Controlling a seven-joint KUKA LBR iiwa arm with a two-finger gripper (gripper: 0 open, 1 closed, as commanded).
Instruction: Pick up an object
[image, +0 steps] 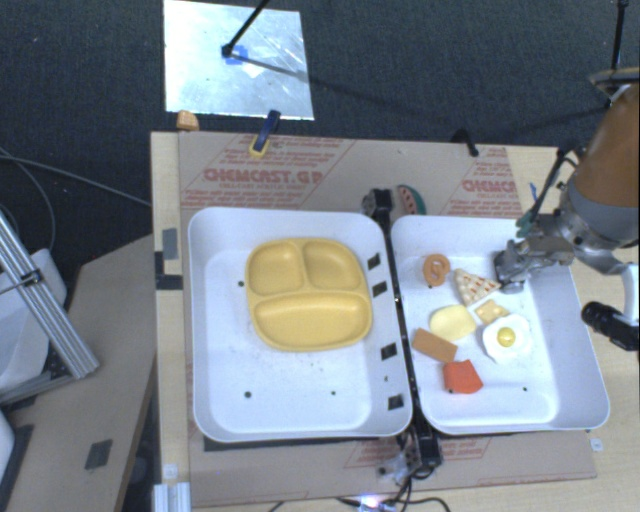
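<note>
the arm reaches in from the right and its hand (508, 268) hangs over the upper right part of the right bin (570, 400), low above the white floor; whether it is wide or narrow cannot be told from this slant, and nothing shows in its grip. the things to choose from lie clustered in that same bin: a small pretzel (436, 268) toward the middle wall, a waffle wedge (474, 286) just left of the hand, a square cracker (491, 310) below it, a pale yellow piece (452, 322), a fried egg (506, 337), a brown block (434, 346) and a red-orange piece (462, 377) lowest of all. the left bin (215, 400) carries a yellow divided plate (305, 295). this looks like the approach step, before any grasp: the hand sits near the waffle wedge and the cracker but does not appear centred on either. the next move likely calls for a short shift left and down onto one piece, with care, since the waffle wedge, cracker and egg lie close together and a loose descent could push them rather than take one.
</note>
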